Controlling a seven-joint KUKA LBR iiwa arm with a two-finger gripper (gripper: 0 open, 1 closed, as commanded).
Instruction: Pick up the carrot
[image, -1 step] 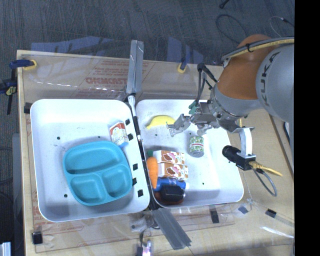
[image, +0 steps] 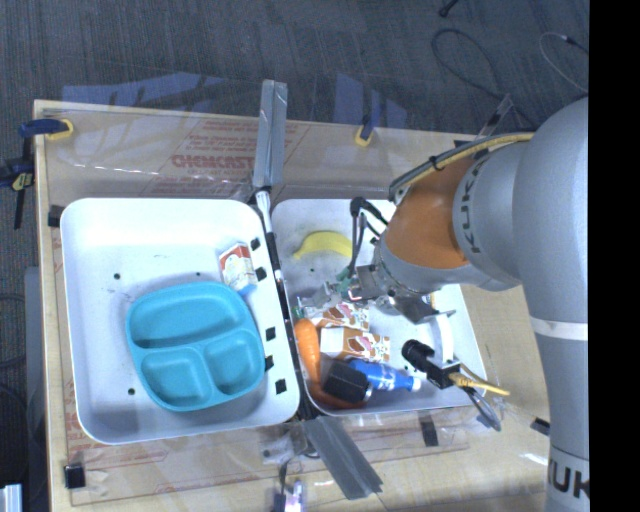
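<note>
**Carrot pinned against the bin wall, gripper short of it**

Clutter sits nearest me, at the front of the right bin (image: 322, 208): a black block (image: 345, 381) and a blue bottle (image: 386, 377) lie side by side against the front wall. The carrot (image: 308, 348) is just left of them, lying lengthwise along the wall that this bin shares with the left bin (image: 70, 300). Its near end touches the black block. My guess is that it settled there because the wall stops it rolling, and that leaves little room on that side for a grasp.

Just behind it lie printed packets (image: 352, 338), touching or overlapping its far end; I cannot tell which. Above the packets hangs the gripper (image: 362, 287), to the right of the carrot and apart from it. The wrist hides its underside, so I cannot tell whether it is released or clenched, and I see nothing held.

Further back a yellow banana (image: 325, 243) rests near the rear wall. In the left bin are a blue divided plate (image: 195, 345) and a small carton (image: 236, 266), clear of the work.
</note>
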